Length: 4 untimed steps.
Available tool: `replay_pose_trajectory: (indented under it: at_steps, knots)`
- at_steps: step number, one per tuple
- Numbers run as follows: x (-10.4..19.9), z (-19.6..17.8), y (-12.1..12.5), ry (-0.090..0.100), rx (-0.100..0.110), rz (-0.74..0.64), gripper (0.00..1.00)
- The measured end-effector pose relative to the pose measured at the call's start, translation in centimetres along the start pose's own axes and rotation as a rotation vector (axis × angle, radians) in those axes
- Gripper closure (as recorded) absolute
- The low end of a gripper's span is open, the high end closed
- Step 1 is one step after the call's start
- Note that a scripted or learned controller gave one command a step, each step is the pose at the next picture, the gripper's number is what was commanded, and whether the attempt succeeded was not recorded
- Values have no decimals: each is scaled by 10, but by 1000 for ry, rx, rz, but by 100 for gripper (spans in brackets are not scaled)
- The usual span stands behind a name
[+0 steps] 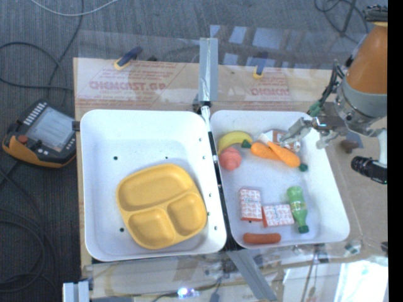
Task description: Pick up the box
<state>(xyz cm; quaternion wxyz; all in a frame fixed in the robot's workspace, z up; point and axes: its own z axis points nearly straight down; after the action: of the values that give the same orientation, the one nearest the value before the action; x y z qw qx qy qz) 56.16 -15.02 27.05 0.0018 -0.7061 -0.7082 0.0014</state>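
Observation:
Two small red-and-white boxes lie side by side in the front half of the right bin (pixel 334 187): one box (pixel 250 204) to the left, the other box (pixel 278 214) to its right and slightly nearer the front. My gripper (pixel 309 134) hangs over the bin's back right corner, well behind both boxes. Its fingers are spread open with nothing between them. Just left of the gripper, a red-and-white packet (pixel 276 137) lies partly under an orange carrot (pixel 277 153).
The right bin also holds a banana (pixel 233 139), a pink peach (pixel 230 159), a green bottle (pixel 297 207) beside the boxes and a sausage (pixel 262 238) at the front. A yellow divided plate (pixel 162 204) lies in the left bin (pixel 101 143). A pendant (pixel 41 134) rests off the bench at left.

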Motion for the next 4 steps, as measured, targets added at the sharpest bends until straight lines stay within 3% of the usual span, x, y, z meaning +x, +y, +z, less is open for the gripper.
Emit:
replay_pose_trajectory:
  at_steps: [1,2,3,4]
  knots:
    - [47,73,-64,1,1,-206,0]
    - [56,16,-62,-1,-2,-98,0]
    - [146,90,-77,0,1,-154,0]
    - [60,89,-77,-2,0,-278,0]
